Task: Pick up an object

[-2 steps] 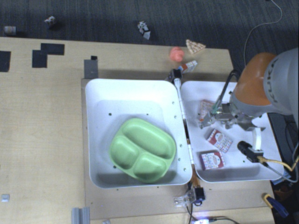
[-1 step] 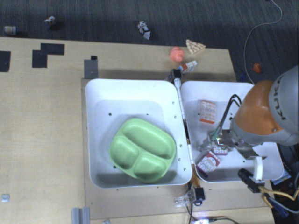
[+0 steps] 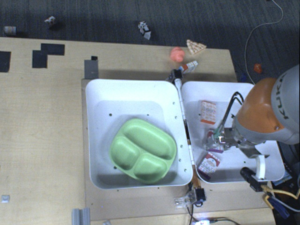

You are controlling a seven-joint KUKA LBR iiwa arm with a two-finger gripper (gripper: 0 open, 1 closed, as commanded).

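A green divided plate (image 3: 143, 149) lies in the left bin (image 3: 98, 102). In the right bin (image 3: 276, 172) lie a white and orange packet (image 3: 208, 111) near the back, a small red and white packet (image 3: 209, 163) near the front left, and a purple item (image 3: 214, 147) between them. My gripper (image 3: 217, 138) hangs low over the right bin, just above the purple item and behind the red and white packet. The arm's orange band (image 3: 260, 109) covers the bin's right half.
On the bench behind the bins sit a pink ball (image 3: 177, 55), a wedge-shaped toy (image 3: 196, 47) and a small tube (image 3: 189, 67). A divider rail (image 3: 183, 121) runs between the bins. Cables lie at the front right (image 3: 276, 198).
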